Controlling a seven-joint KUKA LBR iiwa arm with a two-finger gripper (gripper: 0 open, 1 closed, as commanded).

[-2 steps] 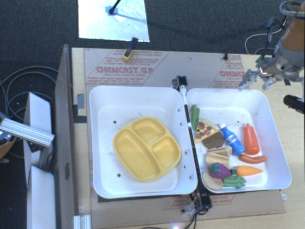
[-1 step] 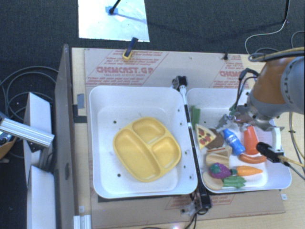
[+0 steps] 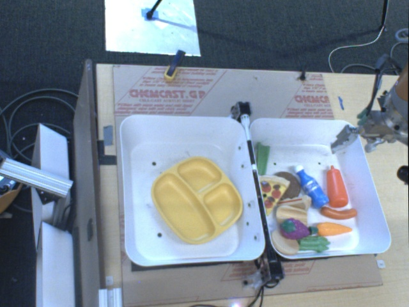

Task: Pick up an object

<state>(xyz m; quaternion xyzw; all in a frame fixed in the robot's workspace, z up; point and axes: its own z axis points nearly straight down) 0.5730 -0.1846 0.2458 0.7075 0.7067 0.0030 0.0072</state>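
Two bins (image 3: 192, 123) sit side by side. The gripper (image 3: 348, 139) hovers over the right one's far corner. Whether its fingers are parted, I cannot tell.

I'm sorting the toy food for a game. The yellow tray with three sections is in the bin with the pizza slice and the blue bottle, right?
Not quite. The camera view shows the yellow tray alone in the left bin. The pizza slice and the blue bottle lie in the right bin with the other toy food.
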